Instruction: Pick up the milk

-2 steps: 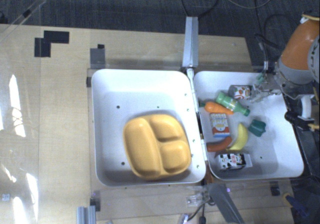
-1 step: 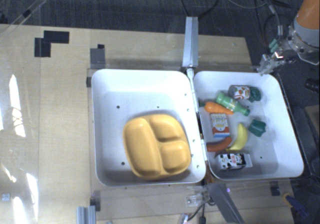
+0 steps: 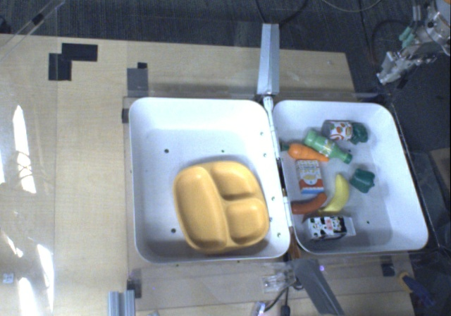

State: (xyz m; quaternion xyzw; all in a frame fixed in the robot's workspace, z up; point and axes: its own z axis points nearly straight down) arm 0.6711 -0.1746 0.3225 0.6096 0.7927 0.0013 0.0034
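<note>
The milk [image 3: 328, 226] is a small carton with black and white cow patches. It lies on its side near the front edge of the right bin [image 3: 394, 131], just below a banana [image 3: 339, 193] and a brown sausage [image 3: 308, 204]. My gripper [image 3: 392, 70] hangs above the bench past the right bin's far right corner, well away from the milk and from everything in the bin.
The right bin also holds a can [image 3: 337, 130], a green bottle [image 3: 327, 146], a carrot [image 3: 307, 153], an orange and white box [image 3: 309, 175] and a green cup [image 3: 363, 179]. A yellow divided tray [image 3: 220, 204] lies in the left bin [image 3: 162, 131]. Cables trail behind the bins.
</note>
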